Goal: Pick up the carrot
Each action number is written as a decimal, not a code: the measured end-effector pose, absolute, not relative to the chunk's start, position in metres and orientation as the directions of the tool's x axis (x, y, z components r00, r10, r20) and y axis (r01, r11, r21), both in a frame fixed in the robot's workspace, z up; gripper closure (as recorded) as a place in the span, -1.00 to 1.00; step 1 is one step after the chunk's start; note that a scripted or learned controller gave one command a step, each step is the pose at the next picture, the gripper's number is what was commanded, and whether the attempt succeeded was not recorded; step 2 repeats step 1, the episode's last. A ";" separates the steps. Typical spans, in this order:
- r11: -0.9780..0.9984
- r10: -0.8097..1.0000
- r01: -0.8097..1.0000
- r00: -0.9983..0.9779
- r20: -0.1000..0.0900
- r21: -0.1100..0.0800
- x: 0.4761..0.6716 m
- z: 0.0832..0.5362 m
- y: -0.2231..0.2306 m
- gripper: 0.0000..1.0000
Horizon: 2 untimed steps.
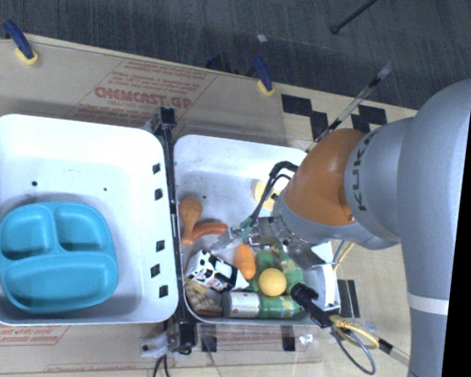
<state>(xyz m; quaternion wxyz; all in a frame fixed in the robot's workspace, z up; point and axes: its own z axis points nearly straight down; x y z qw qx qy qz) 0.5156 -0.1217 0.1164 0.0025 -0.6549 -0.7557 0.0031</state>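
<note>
Carrot (246,261) is seen in the right bin (222,161), in the clutter toward its near edge, just beside a yellow ball (272,282) and green items (291,276). Gripper (257,238) is positioned right over the carrot's upper end, wrist hiding most of it; whether it is spread or pinching cannot be told. Carrot is judged not lifted yet, lying among the pile. Grasp and lift are left. Blue tray (57,254) sits untouched in the left bin (71,144)

Fixed overhead slant over both bins (81,136)
</note>
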 end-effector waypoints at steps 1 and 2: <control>0.153 0.988 0.988 -0.153 0.001 -0.010 0.517 0.127 -0.121 1.00; 0.153 0.988 0.988 -0.153 0.001 -0.010 0.517 0.127 -0.121 1.00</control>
